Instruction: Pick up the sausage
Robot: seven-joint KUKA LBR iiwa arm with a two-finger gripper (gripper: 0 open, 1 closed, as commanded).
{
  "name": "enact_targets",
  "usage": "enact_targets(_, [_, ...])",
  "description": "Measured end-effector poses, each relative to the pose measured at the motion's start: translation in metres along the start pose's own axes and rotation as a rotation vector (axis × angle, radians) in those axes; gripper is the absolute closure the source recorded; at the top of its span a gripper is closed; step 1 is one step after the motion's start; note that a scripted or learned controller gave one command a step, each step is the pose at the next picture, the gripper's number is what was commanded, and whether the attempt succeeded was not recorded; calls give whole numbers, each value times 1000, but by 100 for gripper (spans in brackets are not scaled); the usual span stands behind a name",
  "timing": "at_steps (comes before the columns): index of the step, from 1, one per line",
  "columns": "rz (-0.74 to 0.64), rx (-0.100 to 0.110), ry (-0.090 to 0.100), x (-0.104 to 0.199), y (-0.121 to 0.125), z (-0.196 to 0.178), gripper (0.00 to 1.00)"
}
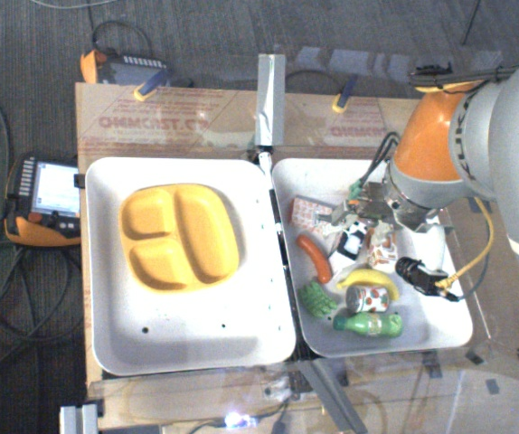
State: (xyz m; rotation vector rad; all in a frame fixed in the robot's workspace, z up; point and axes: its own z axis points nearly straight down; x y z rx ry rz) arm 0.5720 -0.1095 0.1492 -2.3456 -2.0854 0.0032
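Nearest to me, along the front of the right bin [449, 333], I see a green bottle [372, 325] lying on its side, with a green leafy toy [317, 298] to its left and a banana [369, 281] just behind it. The sausage [315, 256] lies slantwise near that bin's left wall, apart from the hand [364, 220], which hangs over a clutter of small packets [312, 212]; I cannot tell how it is set. In the left bin [187, 333] I see a yellow divided tray [181, 235].
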Motion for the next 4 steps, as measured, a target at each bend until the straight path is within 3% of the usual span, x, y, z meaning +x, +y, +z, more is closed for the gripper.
enact_targets(1, [0, 0, 0, 0, 0, 0, 0])
enact_targets(2, [54, -19, -4, 8, -32, 59, 0])
enact_targets(3, [55, -15, -4, 8, -33, 50, 100])
enact_targets(4, [-274, 0, -2, 51, -11, -50, 100])
